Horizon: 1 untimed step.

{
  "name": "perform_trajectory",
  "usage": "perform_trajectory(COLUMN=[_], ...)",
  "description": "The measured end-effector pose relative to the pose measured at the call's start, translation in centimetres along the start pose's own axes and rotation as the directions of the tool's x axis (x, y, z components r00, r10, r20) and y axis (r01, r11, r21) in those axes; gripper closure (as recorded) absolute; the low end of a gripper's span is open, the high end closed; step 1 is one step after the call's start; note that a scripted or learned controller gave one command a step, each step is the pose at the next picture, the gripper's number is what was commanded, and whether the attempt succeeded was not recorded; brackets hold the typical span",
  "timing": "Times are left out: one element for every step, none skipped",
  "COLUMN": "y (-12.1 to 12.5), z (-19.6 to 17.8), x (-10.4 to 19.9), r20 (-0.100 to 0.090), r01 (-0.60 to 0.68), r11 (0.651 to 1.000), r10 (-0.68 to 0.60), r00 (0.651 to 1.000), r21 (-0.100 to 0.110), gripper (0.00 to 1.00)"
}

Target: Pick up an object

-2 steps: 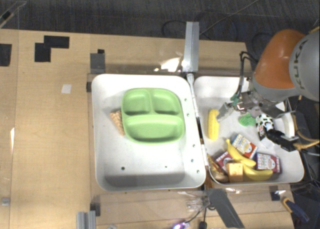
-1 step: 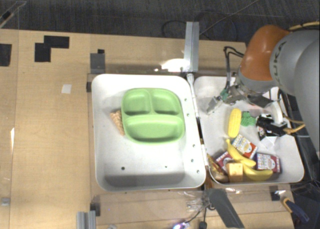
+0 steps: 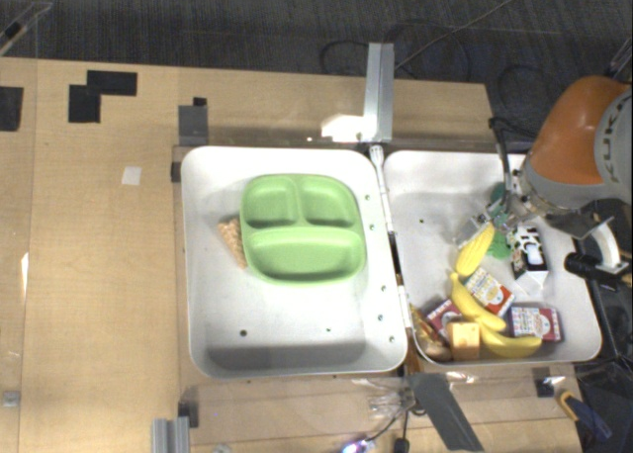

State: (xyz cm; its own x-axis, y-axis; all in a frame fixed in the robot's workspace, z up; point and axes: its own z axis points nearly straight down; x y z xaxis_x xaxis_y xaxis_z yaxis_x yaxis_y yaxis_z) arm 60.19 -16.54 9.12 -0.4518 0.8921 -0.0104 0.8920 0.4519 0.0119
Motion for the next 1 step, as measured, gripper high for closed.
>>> perform_trajectory(y=[0.26], z=[-1.14], x=[0.03], r20=[0.000], r01=[-0.001], r11=[1.000], r10=[0.001], r00=[1.000], r21=[-0.005], gripper=[1.00])
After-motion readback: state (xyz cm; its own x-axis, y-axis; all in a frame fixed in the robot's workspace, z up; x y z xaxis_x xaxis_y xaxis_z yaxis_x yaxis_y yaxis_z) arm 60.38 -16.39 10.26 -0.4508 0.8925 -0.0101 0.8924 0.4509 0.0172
